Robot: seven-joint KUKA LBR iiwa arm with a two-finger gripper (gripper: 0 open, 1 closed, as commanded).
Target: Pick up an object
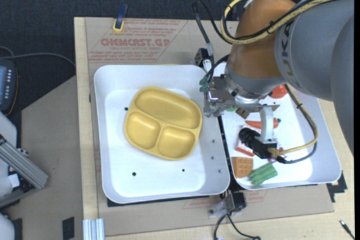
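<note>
Gripper (216, 102) hovers over the left bin's (112, 168) right rim, beside yellow tray (163, 122).

left bin (104, 137): yellow divided plate (163, 122) blocks centre, edges free for me | right bin (323, 160): green piece (262, 173), tan square (242, 166) crowd front

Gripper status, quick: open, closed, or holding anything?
Gripper: open or closed cannot be told from this camera view; no object is visibly held.
</note>
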